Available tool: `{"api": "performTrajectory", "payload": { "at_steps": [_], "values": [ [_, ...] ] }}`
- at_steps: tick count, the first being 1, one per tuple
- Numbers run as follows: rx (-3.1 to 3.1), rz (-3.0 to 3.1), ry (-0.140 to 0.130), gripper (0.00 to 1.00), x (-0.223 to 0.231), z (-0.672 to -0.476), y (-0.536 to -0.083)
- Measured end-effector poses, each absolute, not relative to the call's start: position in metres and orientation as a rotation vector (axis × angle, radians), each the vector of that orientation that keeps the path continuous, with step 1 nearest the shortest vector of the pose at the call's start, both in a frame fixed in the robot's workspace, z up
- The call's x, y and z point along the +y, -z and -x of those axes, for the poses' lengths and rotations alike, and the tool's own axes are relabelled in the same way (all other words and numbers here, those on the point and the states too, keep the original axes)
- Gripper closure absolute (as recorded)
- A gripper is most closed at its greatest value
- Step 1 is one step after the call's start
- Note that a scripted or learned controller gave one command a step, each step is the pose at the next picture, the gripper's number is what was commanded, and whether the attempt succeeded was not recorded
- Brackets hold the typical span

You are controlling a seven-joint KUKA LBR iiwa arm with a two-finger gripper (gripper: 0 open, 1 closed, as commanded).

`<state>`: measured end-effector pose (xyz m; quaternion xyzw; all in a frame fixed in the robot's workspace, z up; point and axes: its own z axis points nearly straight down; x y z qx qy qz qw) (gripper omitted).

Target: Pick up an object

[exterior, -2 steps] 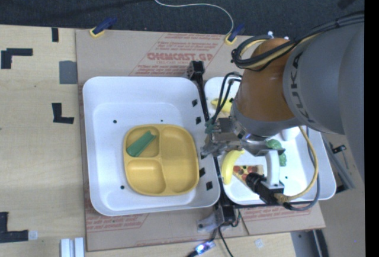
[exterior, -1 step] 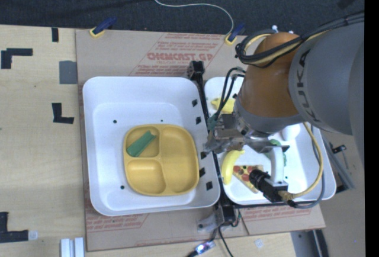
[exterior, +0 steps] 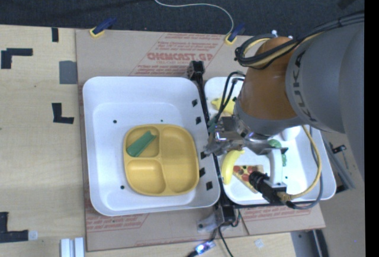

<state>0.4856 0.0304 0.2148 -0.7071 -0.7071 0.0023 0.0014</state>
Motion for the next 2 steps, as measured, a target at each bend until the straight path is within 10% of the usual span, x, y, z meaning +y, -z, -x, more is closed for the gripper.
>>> {"api": "performTrajectory", "payload": {
  "at_steps": [2],
  "values": [
    [-2.22,2.219,-0.007,1.0,0.036,-0.494,-0.215]
  ]
}}
